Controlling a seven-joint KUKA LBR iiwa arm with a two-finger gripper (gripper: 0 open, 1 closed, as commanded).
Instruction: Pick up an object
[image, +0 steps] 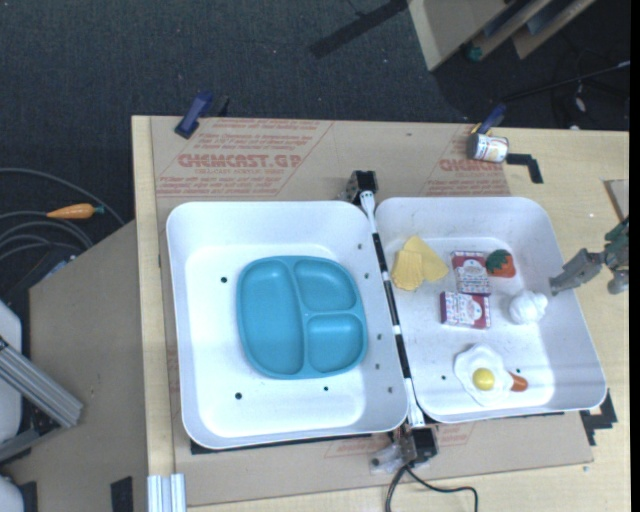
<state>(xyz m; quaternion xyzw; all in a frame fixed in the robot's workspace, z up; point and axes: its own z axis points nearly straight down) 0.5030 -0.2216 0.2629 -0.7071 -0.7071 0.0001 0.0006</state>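
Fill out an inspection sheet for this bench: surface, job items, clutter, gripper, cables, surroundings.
Surface: brown board printed with red lettering, bearing the left bin and right bin side by side.
Job items: left bin holds a blue divided plate. Right bin holds a yellow piece, two red-and-white packets, a strawberry, a white ball and a fried egg.
Clutter: small can and blue clamp on the board's far edge.
Gripper: gripper over the right bin's right side, holding nothing visible.
Cables: grey loops at left; one cable at the front.
Surroundings: dark carpet; toy carrot on it.
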